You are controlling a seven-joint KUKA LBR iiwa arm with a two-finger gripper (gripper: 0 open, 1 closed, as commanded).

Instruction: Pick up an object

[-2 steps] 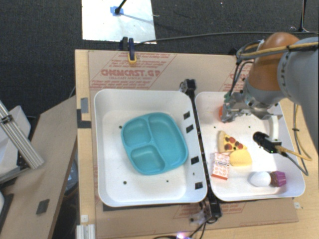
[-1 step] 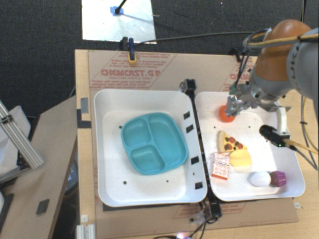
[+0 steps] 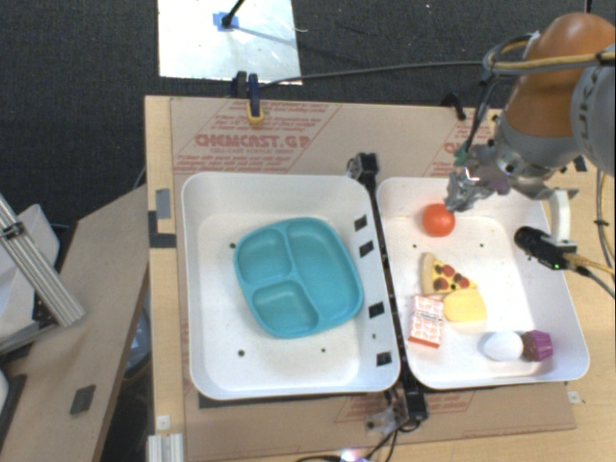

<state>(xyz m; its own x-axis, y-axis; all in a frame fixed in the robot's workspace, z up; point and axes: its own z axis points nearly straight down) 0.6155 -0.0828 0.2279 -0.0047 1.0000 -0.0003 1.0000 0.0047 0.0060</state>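
In the right-hand bin (image 3: 568,340), near its far wall, a small red-orange ball that looked like a toy tomato (image 3: 438,220) lay by itself on the white floor, and it seemed the likeliest thing to be picked up, since the pincer (image 3: 460,196) hung just above and beside it on its right. Whether the pincer's tips were apart or together could not be told, because they were small and dark against the arm's wrist; nothing showed between them, so the tomato was judged not yet gripped. The tomato sat apart from the other toys, which probably made it an easy target with room on every side. Nearer the front of the same bin lay a toy pizza slice (image 3: 442,274), touching a yellow wedge like cheese (image 3: 465,306), with a small red-and-white packet (image 3: 426,320) just beside them; a white egg shape (image 3: 501,346) and a purple piece (image 3: 538,345) rested together near the front right corner. The arm (image 3: 553,85), grey with an orange band, reached in from the right and bent down over the far edge of that bin. The left-hand bin (image 3: 207,354) carried a teal divided plate (image 3: 297,276), lying flat and somewhat turned. Both bins sat side by side on a brown board on the surface (image 3: 289,133).
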